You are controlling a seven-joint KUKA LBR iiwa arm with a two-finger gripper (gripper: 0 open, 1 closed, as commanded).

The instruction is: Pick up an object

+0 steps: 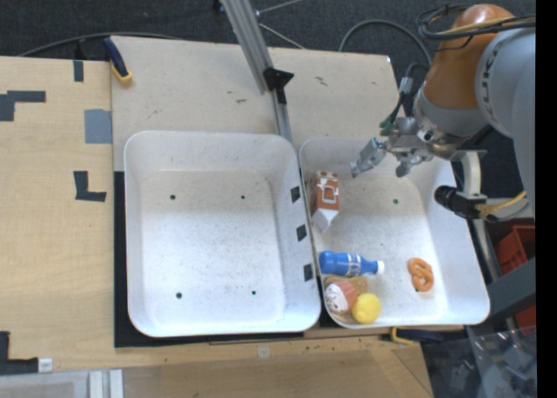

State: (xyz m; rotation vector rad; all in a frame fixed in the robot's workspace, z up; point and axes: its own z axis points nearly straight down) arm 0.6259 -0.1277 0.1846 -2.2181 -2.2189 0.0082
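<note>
I've got two white bins side by side on the bench. The left bin shows me bare white floor with a few dark specks. The right bin carries the goods: an orange-and-white carton against its left wall, a blue bottle lying on its side nearer the front, a pretzel toward the front right, and a yellow ball touching a round reddish item in the front left corner. The gripper hangs over the bin's far edge, fingers spread apart, nothing between them.
</note>
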